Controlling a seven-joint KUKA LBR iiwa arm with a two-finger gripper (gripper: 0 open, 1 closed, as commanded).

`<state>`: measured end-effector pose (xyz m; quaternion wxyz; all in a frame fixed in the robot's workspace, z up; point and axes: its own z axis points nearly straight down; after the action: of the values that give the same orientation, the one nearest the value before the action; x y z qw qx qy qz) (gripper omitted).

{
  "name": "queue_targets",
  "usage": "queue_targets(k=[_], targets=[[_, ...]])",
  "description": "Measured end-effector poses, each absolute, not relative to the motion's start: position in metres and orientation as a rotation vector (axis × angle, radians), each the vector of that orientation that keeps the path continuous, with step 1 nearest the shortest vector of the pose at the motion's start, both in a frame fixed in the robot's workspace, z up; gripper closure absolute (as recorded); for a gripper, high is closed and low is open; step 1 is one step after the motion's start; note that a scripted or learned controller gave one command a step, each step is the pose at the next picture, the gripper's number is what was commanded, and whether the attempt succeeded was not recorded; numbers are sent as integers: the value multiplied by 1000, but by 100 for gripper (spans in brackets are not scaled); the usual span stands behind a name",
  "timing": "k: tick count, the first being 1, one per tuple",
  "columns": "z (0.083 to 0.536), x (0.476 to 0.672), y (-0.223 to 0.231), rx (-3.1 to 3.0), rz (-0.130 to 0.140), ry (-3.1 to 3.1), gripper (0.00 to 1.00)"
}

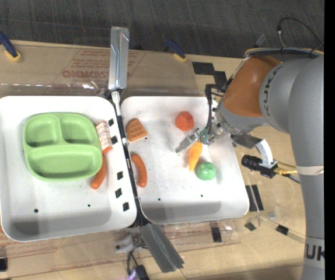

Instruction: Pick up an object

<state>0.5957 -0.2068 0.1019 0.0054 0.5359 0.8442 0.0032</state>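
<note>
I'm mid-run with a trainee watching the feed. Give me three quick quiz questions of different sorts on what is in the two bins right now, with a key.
1. True or false: the green three-compartment plastic tray lies in the left white bin.
2. Which thing lies nearest the gripper? A) round red toy tomato B) orange toy carrot C) tan toy waffle piece
3. Fill in: just below the carrot lies a small round ______ ball.

Key: 1 true; 2 B; 3 green.
</note>
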Motion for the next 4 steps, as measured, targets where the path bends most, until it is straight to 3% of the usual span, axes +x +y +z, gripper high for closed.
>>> queue_targets(k=[1, 2, 3, 4], targets=[[114, 599, -209, 1666, 11, 2635, 100], [113, 598, -209, 1666, 10, 2635, 0], [91, 565, -164, 1302, 0, 2863, 0], [140, 511, -175, 1631, -1, 2691, 0]])
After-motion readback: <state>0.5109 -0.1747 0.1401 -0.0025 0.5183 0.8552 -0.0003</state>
